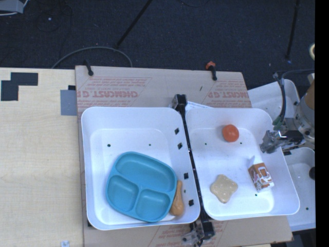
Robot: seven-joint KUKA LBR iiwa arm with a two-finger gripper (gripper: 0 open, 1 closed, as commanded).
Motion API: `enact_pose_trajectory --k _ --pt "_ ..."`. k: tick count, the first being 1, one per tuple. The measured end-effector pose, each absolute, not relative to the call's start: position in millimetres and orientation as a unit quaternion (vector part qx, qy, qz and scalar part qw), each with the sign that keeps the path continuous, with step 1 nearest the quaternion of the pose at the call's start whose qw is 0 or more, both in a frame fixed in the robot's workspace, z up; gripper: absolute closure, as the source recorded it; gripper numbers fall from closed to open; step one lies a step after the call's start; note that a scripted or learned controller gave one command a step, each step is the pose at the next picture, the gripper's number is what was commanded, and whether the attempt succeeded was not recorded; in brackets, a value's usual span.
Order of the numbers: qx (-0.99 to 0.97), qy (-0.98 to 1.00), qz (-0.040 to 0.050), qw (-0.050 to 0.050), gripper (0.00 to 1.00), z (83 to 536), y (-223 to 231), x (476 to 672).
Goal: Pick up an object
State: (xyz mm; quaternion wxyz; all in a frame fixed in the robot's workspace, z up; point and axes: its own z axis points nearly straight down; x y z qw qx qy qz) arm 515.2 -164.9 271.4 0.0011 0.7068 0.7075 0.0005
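In the right bin (216,118) lie an orange-red ball (231,133) near the back, a beige flat piece (224,188) near the front, and a brown and white packet (261,177) by the right wall. My gripper (271,142) hovers over the bin's right rim, just above the packet and to the right of the ball. It touches none of them. The left bin (97,122) holds a blue divided plate (141,186) with a tan elongated item (177,198) lying along its right side.
A black divider (186,153) with clips runs between the two bins. Both bins rest on a cardboard sheet (154,89). White equipment (303,169) stands beyond the right bin, close to the arm. A light wooden surface (36,158) lies to the left.
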Motion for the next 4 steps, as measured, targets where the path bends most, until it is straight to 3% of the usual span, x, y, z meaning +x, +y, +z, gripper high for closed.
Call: enact_pose_trajectory --k 2,4 --pt "0.706 0.709 -0.0009 -0.002 1.00 242.5 -61.9 542.3" --pt "0.705 0.709 -0.0001 -0.001 1.00 251.2 45.9 572.9"
